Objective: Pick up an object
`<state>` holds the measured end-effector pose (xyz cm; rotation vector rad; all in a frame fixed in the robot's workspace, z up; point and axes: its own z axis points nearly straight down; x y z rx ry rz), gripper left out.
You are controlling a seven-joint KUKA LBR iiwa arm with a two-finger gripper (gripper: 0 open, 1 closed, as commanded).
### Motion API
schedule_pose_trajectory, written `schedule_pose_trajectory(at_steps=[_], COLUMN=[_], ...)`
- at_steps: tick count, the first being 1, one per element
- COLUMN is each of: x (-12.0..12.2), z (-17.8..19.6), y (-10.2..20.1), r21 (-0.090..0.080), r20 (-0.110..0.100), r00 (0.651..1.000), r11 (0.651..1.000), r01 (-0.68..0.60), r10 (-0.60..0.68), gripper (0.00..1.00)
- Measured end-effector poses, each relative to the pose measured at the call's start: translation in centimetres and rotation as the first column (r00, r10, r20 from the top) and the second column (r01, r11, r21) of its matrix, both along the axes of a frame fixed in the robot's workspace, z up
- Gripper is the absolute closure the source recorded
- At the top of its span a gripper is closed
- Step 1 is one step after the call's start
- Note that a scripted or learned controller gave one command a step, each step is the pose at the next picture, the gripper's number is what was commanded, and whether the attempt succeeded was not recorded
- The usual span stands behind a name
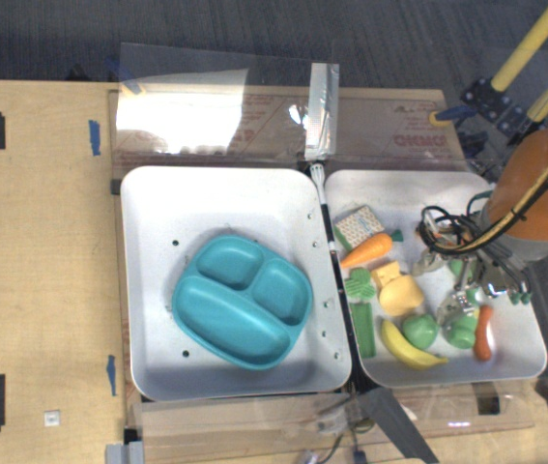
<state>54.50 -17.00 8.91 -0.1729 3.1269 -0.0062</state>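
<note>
The right bin (530, 361) holds several toy foods: an orange carrot (365, 250), a checkered cracker (358, 224), a yellow lemon (401, 296), a banana (409, 348), a green lime (420, 331), a green piece (461, 333) and a red sausage (485, 333). My gripper (463, 303) is low over the right part of this bin, just above the green piece and beside the sausage. Cables and the wrist hide its fingers. The arm's orange band (539, 196) sits above it at the right edge.
The left bin (148, 201) holds a teal divided plate (245, 303). A long green piece (362, 329) lies along the right bin's left wall. A clear panel (206, 114) stands behind the bins, and yellow poles (534, 37) rise at the back right.
</note>
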Motion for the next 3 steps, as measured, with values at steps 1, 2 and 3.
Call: schedule_pose_trajectory(at_steps=[1, 2, 3], x=[6.7, 6.7, 5.1], z=[0.0, 0.0, 2.8], y=[5.4, 7.2, 2.6], r21=[0.006, 0.002, 0.003], r20=[0.003, 0.002, 0.0], r00=[0.964, 0.991, 0.985], r11=[0.964, 0.991, 0.985], r01=[0.264, 0.134, 0.17], r10=[-0.264, -0.134, -0.17], gripper=[0.0, 0.0, 0.0])
